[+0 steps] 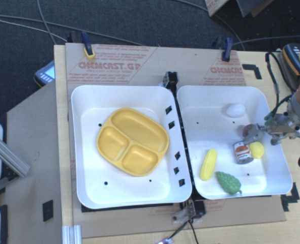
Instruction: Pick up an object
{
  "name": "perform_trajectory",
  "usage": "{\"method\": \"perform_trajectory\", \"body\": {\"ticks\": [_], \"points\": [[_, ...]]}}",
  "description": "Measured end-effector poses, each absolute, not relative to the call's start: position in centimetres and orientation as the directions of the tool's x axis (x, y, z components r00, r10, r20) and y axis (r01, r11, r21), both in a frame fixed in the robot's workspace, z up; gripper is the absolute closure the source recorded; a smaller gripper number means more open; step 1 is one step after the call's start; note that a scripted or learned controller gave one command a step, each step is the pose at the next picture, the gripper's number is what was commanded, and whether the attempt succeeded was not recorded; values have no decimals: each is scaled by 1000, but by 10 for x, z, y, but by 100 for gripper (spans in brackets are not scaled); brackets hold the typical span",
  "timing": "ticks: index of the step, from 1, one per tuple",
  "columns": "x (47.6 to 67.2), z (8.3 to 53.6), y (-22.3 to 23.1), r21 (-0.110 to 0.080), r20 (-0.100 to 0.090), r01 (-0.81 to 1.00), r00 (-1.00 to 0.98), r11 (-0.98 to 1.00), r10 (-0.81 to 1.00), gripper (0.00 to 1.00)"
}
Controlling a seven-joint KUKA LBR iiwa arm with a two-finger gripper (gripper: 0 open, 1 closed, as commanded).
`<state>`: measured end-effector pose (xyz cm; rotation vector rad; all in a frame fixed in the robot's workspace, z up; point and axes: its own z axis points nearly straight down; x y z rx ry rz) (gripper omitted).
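Observation:
The right bin point(277, 179) holds several small objects. A white egg-shaped piece point(235, 110) lies near its back. A yellow corn cob point(208, 164) and a green bumpy toy point(228, 182) lie toward the front. A small can point(243, 153) touches a yellow lemon-like ball point(257, 150). Just behind them is a small reddish-grey object point(249, 131). My gripper point(266, 129) reaches in over the bin's right wall, low and right next to the reddish-grey object, just behind the lemon. I see nothing clearly held in it.
The left bin point(84, 136) carries a yellow divided plate point(133, 141) in its middle. A black divider with clips point(176, 136) runs between the bins. Cables point(274, 93) hang by the arm on the right. Clamps point(87, 44) hold the cardboard at the back.

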<state>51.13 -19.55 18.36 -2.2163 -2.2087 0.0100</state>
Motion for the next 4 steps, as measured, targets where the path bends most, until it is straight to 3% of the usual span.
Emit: {"method": "perform_trajectory", "body": {"ticks": [1, 2, 3, 4], "points": [[515, 190, -195, -1, 1, 1000, 0, 0, 1000, 0], [518, 129, -189, -7, 4, 1000, -1, 1, 1000, 0], [524, 108, -193, 23, -12, 1000, 1, 0, 1000, 0], [527, 120, -190, 27, -5, 1000, -3, 3, 1000, 100]]}}
